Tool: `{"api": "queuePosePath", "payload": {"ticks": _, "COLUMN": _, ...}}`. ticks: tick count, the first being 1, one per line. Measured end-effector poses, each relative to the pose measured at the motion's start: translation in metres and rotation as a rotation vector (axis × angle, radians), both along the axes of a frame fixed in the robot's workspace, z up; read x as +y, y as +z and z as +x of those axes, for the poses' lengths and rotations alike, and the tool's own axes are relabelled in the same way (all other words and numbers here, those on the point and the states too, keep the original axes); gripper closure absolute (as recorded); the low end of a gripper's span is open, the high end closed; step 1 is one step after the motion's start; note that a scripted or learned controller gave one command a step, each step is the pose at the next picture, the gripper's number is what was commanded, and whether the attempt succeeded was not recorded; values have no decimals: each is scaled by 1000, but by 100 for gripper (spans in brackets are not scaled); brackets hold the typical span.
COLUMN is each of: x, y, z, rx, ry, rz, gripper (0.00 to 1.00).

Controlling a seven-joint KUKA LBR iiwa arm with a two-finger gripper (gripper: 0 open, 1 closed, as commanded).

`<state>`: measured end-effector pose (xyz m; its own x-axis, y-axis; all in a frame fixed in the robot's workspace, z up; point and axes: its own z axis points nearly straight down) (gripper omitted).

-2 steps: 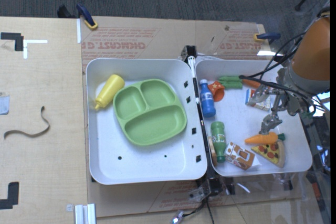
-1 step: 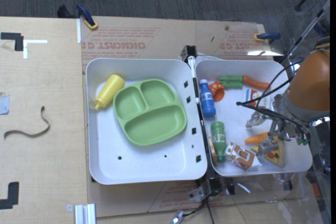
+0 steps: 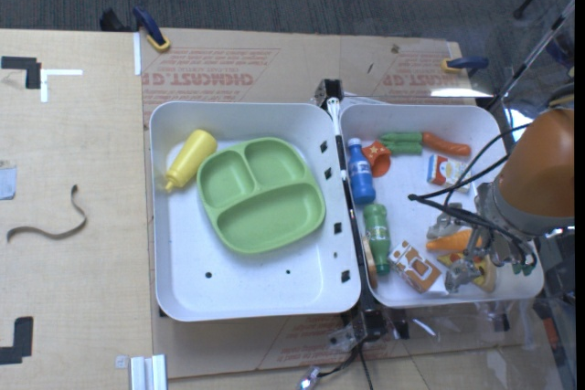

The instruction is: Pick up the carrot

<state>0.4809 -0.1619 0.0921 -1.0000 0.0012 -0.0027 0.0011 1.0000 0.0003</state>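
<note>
The carrot (image 3: 445, 144), orange-red with a long green top (image 3: 400, 140), lies along the back wall of the right bin (image 3: 416, 113). My gripper (image 3: 469, 266) hangs low over that bin's front right corner, well in front of the carrot and apart from it. A small orange object (image 3: 447, 242) lies right beside the gripper on its left; whether the gripper touches it is unclear. The wrist and cables hide what is under the gripper.
The right bin also holds a blue bottle (image 3: 361, 174), a green bottle (image 3: 376, 225), a red item (image 3: 377, 159), a small white carton (image 3: 445, 170) and an orange-and-white box (image 3: 413, 263). The left bin (image 3: 183, 288) holds a green divided plate (image 3: 262, 195) and a yellow bottle (image 3: 189, 157).
</note>
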Motion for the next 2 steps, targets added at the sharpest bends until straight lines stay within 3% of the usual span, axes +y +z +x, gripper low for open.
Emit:
{"api": "queuePosePath", "payload": {"ticks": 1, "x": 25, "y": -1, "z": -3, "rx": 4, "ry": -465, "rz": 1, "gripper": 0}}
{"api": "queuePosePath", "payload": {"ticks": 2, "x": 25, "y": 8, "z": -2, "rx": 2, "ry": -460, "rz": 0, "gripper": 100}}
